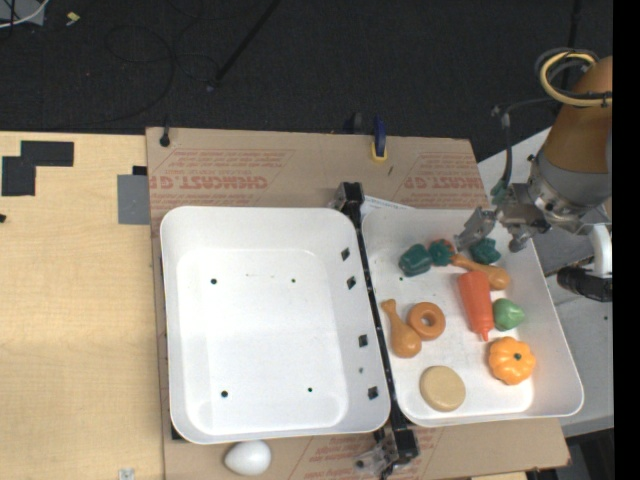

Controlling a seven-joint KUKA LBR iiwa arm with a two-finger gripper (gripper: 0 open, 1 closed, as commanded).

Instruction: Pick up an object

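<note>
My gripper [497,234] hangs over the far right part of the right bin [560,393], open, its fingers spread with nothing between them. Just below its fingertips lies a teal toy [486,251] resting on a tan stick-shaped piece [484,272]. To the left sit a dark green toy [415,260] and a small teal piece [440,253]. An orange carrot [476,303] lies in the middle, with a green lump [508,314] beside it. Nearer the front are an orange pumpkin [511,360], a ringed doughnut [428,321], a tan drumstick [400,334] and a beige disc [442,388].
The left bin [180,268] adjoins the right one along a black clipped divider [362,298]. A white egg-shaped object [247,457] lies outside the bins at the front. Both bins rest on a cardboard sheet [260,173]. The grey arm with its orange band [578,138] rises at the right.
</note>
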